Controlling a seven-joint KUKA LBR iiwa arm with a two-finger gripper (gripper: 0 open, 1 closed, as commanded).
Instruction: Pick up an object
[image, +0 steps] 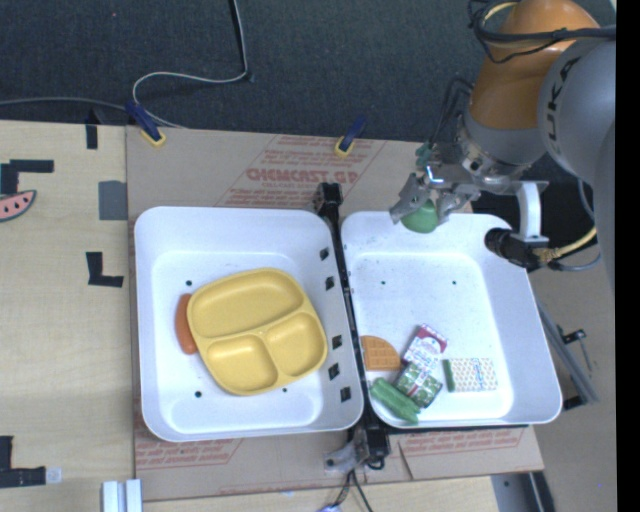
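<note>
My gripper (424, 207) hangs above the far edge of the right bin (520, 300), shut on a small green round object (423, 217) that shows between its fingers. In the near part of that bin lie an orange waffle-like piece (379, 352), a green cucumber-like piece (395, 399), a pink and green carton (421, 368) and a small speckled packet (471, 374). A yellow divided plate (256, 328) rests in the left bin (160, 300), with an orange-red object (184, 323) partly hidden under its left rim.
Black clips (328, 200) join the two bins along the middle wall. The bins sit on cardboard (290, 170) held by blue and yellow clamps (148, 122). A cable (190, 75) runs across the dark floor behind. The arm's body (540, 80) fills the upper right.
</note>
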